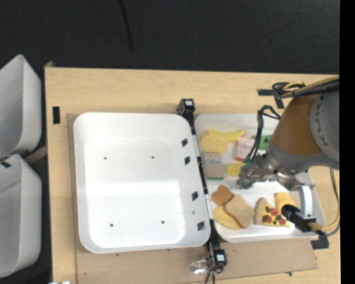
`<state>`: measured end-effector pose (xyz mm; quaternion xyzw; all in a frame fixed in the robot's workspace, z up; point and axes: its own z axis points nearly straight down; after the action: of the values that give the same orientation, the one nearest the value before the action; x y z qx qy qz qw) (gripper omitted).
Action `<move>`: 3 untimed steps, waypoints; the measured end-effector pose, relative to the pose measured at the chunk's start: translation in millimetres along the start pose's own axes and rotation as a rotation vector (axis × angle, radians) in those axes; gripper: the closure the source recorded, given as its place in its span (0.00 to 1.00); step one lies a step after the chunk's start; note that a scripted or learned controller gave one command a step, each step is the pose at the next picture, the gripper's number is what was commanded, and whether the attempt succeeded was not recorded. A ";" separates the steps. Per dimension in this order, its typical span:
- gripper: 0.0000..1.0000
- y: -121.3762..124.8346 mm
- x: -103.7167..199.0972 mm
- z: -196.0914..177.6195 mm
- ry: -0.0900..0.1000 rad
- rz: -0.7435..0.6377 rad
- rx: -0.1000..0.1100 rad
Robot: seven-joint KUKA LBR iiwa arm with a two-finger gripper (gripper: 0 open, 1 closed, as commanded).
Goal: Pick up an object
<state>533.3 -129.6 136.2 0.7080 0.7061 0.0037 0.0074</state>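
The right bin (225,122) holds several toy foods: a yellow piece (216,139) at its back, a pink block (244,147), a speckled sponge-like block (212,165), a small yellow piece (233,170), a brown round piece (222,194), a tan bread slice (240,210), a yellow crescent (225,219) and a pizza slice (267,213). My gripper (247,179) hangs low over the middle of this bin, just right of the small yellow piece and above the bread. The wrist hides its fingertips, and I see nothing held.
The left bin (136,179) lies beside the right one, with black clips (195,176) along the shared edge. The arm's orange band (296,129) covers the right bin's far right part. White objects (9,158) sit off the bench at the left.
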 end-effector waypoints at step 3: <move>1.00 159.9 79.2 -210.3 0.005 -0.012 0.003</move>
<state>690.1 -49.8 348.5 0.7037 0.7105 0.0043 0.0043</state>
